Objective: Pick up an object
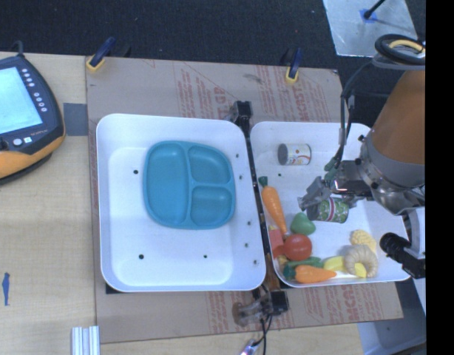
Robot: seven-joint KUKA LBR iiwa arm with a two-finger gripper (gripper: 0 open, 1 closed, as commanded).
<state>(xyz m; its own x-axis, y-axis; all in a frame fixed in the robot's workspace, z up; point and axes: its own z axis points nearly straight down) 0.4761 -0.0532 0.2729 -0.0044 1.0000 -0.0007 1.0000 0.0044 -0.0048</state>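
My gripper [321, 196] hangs over the middle of the right bin [316, 133], with the grey wrist and orange band behind it to the right. Directly under its tip lies a green-labelled can [333, 211], touching or very close to it. I cannot make out whether the can is gripped. Around it lie a carrot [272, 207], a green pepper [302, 224], a red tomato [298, 247], a second carrot [313, 274], a corn cob [362, 238] and a small grey-ended can [294, 154] on its side at the back.
The left bin [116, 198] holds a blue divided plate [188, 184]. A tablet in an orange case [20, 117] lies on the bench at far left. Clamps [100, 53] hold the cardboard mat's rear edge. More toy food crowds the right bin's front corner [353, 261].
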